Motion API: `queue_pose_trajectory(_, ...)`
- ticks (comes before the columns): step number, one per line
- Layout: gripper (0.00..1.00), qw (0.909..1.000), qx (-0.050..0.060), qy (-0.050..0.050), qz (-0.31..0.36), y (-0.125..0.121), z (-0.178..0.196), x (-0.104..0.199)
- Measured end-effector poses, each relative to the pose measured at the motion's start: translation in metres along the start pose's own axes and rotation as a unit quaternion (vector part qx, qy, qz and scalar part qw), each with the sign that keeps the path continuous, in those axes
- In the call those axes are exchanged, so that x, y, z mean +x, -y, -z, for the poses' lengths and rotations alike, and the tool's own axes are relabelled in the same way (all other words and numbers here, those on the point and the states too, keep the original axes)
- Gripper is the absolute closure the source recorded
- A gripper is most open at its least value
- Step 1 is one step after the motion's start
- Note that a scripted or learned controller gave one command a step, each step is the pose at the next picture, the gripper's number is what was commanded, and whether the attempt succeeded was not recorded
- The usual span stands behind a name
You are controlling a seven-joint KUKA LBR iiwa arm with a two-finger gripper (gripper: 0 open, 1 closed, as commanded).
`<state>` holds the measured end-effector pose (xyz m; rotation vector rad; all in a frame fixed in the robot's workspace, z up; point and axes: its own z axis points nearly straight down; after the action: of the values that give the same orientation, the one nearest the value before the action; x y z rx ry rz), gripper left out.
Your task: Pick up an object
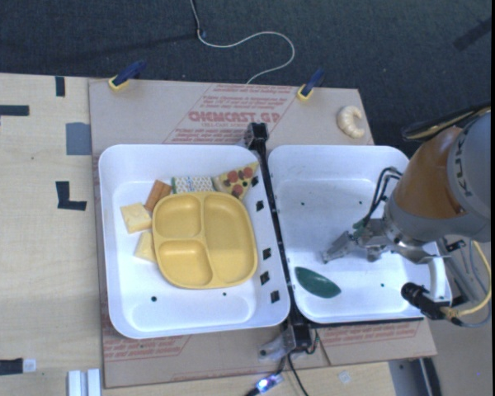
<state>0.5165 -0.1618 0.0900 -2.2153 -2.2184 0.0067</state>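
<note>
Reaching in from the right bin's (313,165) right edge, the gripper (337,249) hangs near its middle, fingers spread, holding nothing. A green spoon (318,283) lies near the front edge, just beside the fingertips.

My arm (445,180) reaches in from the right, its orange band above the grey wrist, angled down and leftward. My fingers (337,248) point left, low at the end of the wrist, with nothing visibly between them.
</note>
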Motion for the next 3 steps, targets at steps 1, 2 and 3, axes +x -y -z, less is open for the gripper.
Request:
queue_pose_trajectory(1,1.00,1.0000,-0.002,0.000,0.000,-0.001,0.013,0.000)
queue_pose_trajectory(2,1.00,1.0000,-0.005,0.001,0.000,-0.005,0.074,-0.003)
queue_pose_trajectory(3,1.00,1.0000,-0.005,0.001,0.000,0.001,0.130,-0.011)
